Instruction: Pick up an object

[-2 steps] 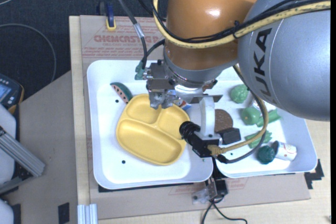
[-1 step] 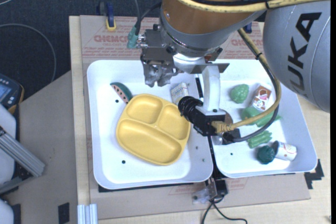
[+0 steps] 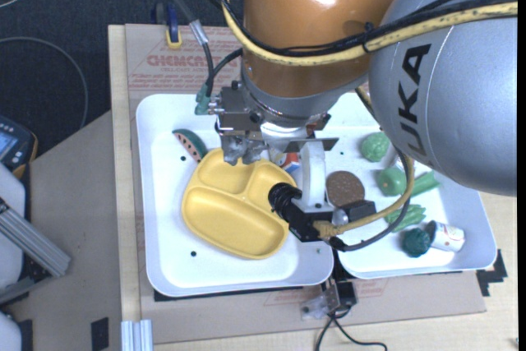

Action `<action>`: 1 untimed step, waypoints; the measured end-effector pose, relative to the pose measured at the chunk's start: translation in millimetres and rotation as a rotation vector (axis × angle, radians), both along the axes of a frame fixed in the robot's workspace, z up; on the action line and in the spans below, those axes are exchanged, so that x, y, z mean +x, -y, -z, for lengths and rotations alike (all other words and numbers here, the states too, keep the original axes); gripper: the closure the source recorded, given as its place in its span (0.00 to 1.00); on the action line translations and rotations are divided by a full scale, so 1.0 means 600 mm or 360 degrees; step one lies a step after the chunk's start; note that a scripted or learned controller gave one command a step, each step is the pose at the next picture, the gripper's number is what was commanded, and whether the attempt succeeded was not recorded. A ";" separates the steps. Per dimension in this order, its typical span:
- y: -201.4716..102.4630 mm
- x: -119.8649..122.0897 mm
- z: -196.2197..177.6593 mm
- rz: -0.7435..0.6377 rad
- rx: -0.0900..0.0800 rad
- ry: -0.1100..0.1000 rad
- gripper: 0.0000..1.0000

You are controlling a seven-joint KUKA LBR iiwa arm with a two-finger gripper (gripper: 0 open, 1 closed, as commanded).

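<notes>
Tabletop (image 3: 131,177): tan board at the centre of the frame, printed red lettering along its upper edge, dark floor around it at upper left.
Left bin (image 3: 156,201): shallow white tray, centre-left of the frame.
Right bin (image 3: 468,251): shallow white tray, lower right, its upper part hidden by the arm.
Arm (image 3: 444,62): large grey body with an orange dome, filling the upper right and reaching down over the seam between the bins.
Gripper (image 3: 238,145): metal head at the centre, directly above the upper edge of the yellow tray; whether it is open, closed or holding anything cannot be told.
Yellow tray (image 3: 234,210): divided yellow dish lying in the left bin, lower centre.
Watermelon slice (image 3: 191,142): small green-and-red wedge in the left bin, just beside the yellow tray at its upper left.
Brown disc (image 3: 345,188): round, in the right bin near the seam.
Green items (image 3: 376,147): several green pieces along the right bin, centre right.
Dark green piece (image 3: 417,240): lower right bin, beside a white tube (image 3: 448,236).
</notes>
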State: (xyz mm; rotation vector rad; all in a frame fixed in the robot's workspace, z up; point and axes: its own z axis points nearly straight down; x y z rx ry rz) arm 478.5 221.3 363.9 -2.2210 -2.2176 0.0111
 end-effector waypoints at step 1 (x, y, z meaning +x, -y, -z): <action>0.024 0.135 0.162 0.0004 0.0001 0.0005 1.00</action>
